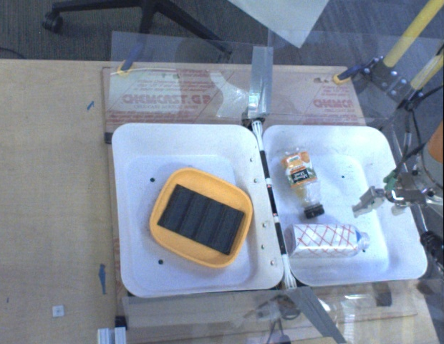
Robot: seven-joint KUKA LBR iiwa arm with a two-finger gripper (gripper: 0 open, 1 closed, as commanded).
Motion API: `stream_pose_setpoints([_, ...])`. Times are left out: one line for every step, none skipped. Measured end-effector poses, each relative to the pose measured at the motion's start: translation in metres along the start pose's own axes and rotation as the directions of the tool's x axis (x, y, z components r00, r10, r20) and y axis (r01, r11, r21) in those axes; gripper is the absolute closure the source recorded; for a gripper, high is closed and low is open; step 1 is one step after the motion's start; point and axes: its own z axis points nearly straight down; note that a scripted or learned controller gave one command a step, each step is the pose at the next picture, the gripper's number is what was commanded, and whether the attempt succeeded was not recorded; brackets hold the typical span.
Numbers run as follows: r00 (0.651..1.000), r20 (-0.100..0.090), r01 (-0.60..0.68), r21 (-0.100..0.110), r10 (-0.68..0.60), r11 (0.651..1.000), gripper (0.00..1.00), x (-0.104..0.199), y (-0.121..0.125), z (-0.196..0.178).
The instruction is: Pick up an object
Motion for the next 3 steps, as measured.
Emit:
stream_pose_setpoints([1.0,0.001,-0.001,-0.002,0.001,1.0,1.0,-0.001,0.001,-0.01])
stream_pose_setpoints([1.0,0.001,-0.001,-0.002,0.001,1.0,0.0,-0.001,0.001,-0.01])
stream_pose_setpoints([1.0,0.0,0.001,0.0,-0.001,1.0,0.0,0.048,-0.011,0.023])
